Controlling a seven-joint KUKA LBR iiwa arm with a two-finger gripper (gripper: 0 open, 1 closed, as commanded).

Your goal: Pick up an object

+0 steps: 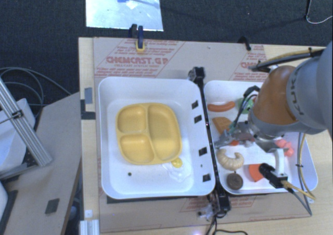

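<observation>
From above, the grey arm (307, 93) comes in from the right, and its orange band (273, 101) bulks over the right bin (312, 177). The wrist bends down and toward the divider between the two bins. The gripper (232, 138) hangs low over the bin's middle, just below a toast-coloured piece (222, 123) and just above a cream curved piece (230, 158). From where I stand I cannot tell whether the gripper is apart or together, and nothing is visibly clamped in it.

The things to pick lie loose in that right bin. A red-orange sausage (222, 106) sits near the top left, with a bit of green (244, 105) beside it, half under the arm. The cream piece curls like a croissant, and below it rests a brown round disc (234, 181). An orange-red wedge (255, 172) lies to the right of the disc, and a pink thing (285, 148) peeks out under the wrist.

The left bin (112, 125) holds a yellow divided plate (148, 132) with three compartments. A small yellow bit (177, 162) lies at the plate's lower right corner.

The brown sheet (171, 52) under the bins carries red print reading "CHEMCAST GP", repeated partly at the right.
</observation>
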